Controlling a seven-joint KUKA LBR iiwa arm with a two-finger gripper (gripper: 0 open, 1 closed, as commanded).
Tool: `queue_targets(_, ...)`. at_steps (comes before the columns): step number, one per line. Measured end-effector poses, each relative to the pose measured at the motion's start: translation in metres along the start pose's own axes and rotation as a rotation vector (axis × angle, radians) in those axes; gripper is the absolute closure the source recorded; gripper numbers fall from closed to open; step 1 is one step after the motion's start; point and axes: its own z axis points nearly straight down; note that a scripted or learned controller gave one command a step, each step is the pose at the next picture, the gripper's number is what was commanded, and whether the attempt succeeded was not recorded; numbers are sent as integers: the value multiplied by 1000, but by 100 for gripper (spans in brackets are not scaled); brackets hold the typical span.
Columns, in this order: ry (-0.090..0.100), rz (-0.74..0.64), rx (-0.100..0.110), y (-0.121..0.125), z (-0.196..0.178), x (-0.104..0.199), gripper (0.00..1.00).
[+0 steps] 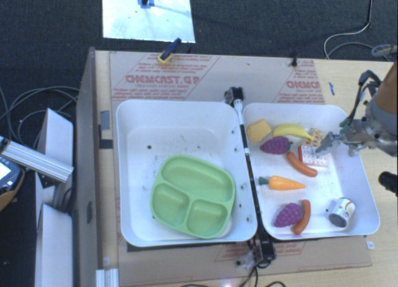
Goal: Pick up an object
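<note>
While the end effector (328, 142) hovers at the right bin's (367, 186) upper right, its grip state unreadable, toys crowd below: sausage (301, 164) touching red-white packet (313, 155), so a descent could pinch both.

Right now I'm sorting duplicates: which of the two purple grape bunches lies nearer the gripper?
The upper grape bunch, beside the banana, is nearer the gripper. The lower grape bunch lies at the bin's front edge, against a sausage.

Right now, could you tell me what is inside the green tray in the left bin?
The green tray shows three bare compartments with nothing in them. It lies flat on the left bin, so whatever is beneath it is covered.
</note>
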Motion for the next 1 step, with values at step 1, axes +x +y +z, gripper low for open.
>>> queue_targets(1, 0, 0, -1, 1, 114, 37, 0)
